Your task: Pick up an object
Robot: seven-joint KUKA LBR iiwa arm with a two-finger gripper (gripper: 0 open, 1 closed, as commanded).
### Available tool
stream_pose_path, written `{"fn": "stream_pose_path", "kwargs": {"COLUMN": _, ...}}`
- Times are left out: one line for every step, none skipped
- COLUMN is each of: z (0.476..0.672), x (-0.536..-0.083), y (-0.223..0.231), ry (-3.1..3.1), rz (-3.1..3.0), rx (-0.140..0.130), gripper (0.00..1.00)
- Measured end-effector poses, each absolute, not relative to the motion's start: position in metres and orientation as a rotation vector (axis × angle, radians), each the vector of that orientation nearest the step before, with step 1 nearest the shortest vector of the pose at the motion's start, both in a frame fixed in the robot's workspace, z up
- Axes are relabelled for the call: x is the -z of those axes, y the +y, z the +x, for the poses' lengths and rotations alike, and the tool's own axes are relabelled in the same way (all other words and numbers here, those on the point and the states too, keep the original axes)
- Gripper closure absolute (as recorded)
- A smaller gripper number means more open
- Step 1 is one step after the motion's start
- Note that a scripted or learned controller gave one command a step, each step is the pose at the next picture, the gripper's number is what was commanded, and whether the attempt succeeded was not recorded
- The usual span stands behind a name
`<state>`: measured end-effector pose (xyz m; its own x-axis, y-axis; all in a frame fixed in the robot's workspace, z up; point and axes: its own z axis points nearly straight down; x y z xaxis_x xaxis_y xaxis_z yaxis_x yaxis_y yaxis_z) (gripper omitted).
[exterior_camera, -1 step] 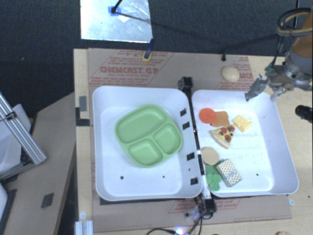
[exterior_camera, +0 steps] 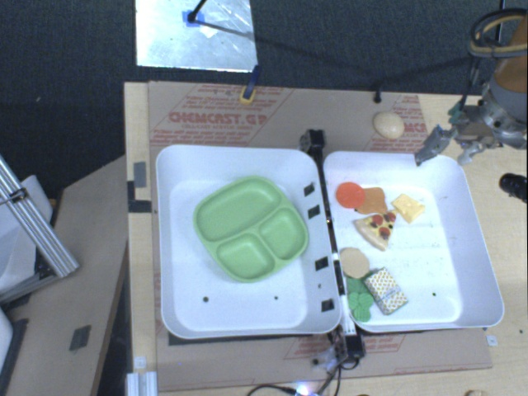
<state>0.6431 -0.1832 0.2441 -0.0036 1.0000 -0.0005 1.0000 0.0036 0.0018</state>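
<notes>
Fingers spread, nothing between them; gripper (exterior_camera: 446,146) hovering over far right corner of right bin (exterior_camera: 462,246). Toy food clustered on bin's left half, at 7 to 8 o'clock from fingertips: cheese wedge (exterior_camera: 407,207) nearest, pizza slice (exterior_camera: 374,229) beyond, long axis roughly 10-to-4. Well apart, no contact. Wrist cut off at frame edge; green pieces (exterior_camera: 358,298) partly tucked under patterned block (exterior_camera: 386,291).

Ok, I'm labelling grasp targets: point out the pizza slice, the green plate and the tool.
pizza slice (exterior_camera: 375,229), camera view, its topping.
green plate (exterior_camera: 285,229), camera view, a compartment floor.
tool (exterior_camera: 450,143), camera view, between its fingertips.
</notes>
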Motion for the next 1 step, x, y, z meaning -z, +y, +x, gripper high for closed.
{"fn": "stream_pose_path", "kwargs": {"z": 0.6441, "x": -0.1884, "y": -0.1732, "ry": 2.230, "rz": 2.216, "rx": 0.001, "gripper": 0.00}}
